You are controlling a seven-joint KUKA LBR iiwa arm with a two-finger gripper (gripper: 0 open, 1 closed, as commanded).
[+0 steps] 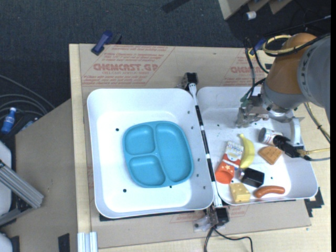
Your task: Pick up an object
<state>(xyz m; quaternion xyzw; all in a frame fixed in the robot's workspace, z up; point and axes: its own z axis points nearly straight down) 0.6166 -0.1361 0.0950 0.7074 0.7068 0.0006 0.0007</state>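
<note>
Lying in the right bin (pixel 302 185), the objects to pick from crowd its near half: a yellow banana (pixel 247 150) stands roughly in the middle, with a white-and-red packet (pixel 232 152) touching its left side and an orange cup (pixel 224 174) just below that, close to the wall shared with the left bin. A black block (pixel 252 177) sits under the banana's lower tip, a yellow cheese wedge (pixel 240 192) lies near the front rim, and a red sausage (pixel 269 191) lies beside it along the same rim. A brown toast-like piece (pixel 270 154) rests to the right of the banana, with a small white-and-grey cylinder (pixel 265 136) just above it.

The claw (pixel 251 114) is low over the far part of the right bin, above and slightly right of the banana, apart from every object. Nothing is seen between its fingers; whether they are spread or closed cannot be told. The bin floor to the left of the claw, toward the far-left corner, is bare white and gives open room, while the near rim is hemmed in by objects.

The left bin (pixel 105 140) holds a blue divided tray (pixel 157 154) near its centre, with bare floor all round it. Both bins rest on the table (pixel 79 88).
</note>
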